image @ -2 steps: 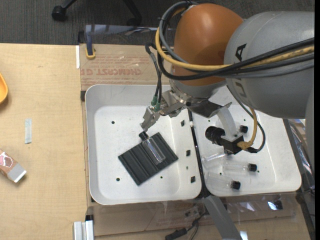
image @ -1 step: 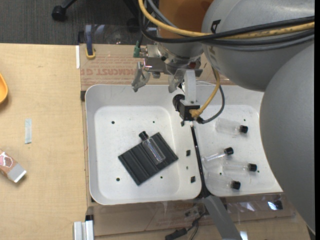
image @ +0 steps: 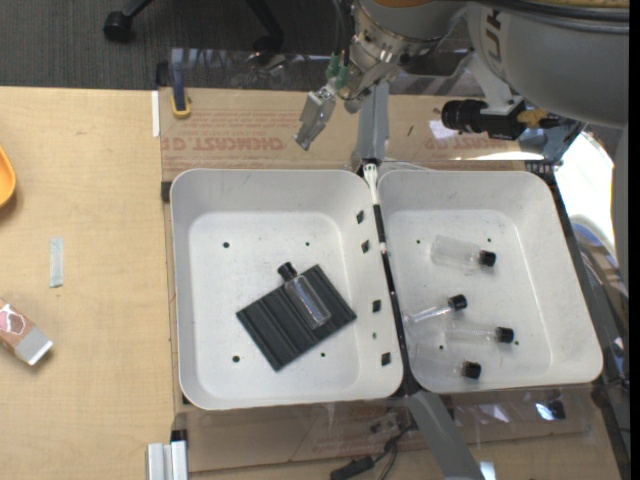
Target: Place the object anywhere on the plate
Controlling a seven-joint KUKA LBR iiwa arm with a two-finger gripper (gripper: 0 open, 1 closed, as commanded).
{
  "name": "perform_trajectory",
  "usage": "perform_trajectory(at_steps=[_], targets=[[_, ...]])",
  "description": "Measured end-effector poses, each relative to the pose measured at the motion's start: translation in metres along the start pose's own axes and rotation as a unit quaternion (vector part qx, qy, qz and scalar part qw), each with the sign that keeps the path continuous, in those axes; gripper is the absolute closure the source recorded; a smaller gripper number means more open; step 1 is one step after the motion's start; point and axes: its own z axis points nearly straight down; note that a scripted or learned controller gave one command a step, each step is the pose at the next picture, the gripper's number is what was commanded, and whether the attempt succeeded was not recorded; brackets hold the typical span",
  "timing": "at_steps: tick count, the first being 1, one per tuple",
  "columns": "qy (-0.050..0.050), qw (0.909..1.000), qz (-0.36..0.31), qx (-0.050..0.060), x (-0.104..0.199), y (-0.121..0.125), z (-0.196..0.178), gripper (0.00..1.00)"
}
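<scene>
A dark ribbed square plate (image: 285,323) lies tilted in the left bin (image: 200,298). A clear vial with a black cap (image: 305,293) lies on the plate's upper right part. My gripper (image: 322,118) hangs above the bench behind the bins' far rims, near the divider, well away from the plate. Its two fingers stand apart with nothing between them.
The right bin (image: 560,268) holds several clear vials with black caps (image: 462,256). The arm's grey body fills the upper right. On the wooden bench to the left lie a small grey strip (image: 56,263) and a wrapped item (image: 22,334).
</scene>
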Motion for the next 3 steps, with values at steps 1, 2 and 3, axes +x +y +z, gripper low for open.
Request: perform_trajectory(at_steps=[1,2,3], targets=[[0.0,1.0,0.0,0.0,0.0004,0.0002,0.0001,0.0],[0.0,1.0,0.0,0.0,0.0004,0.0002,0.0001,0.0],[0.0,1.0,0.0,0.0,0.0004,0.0002,0.0001,0.0]])
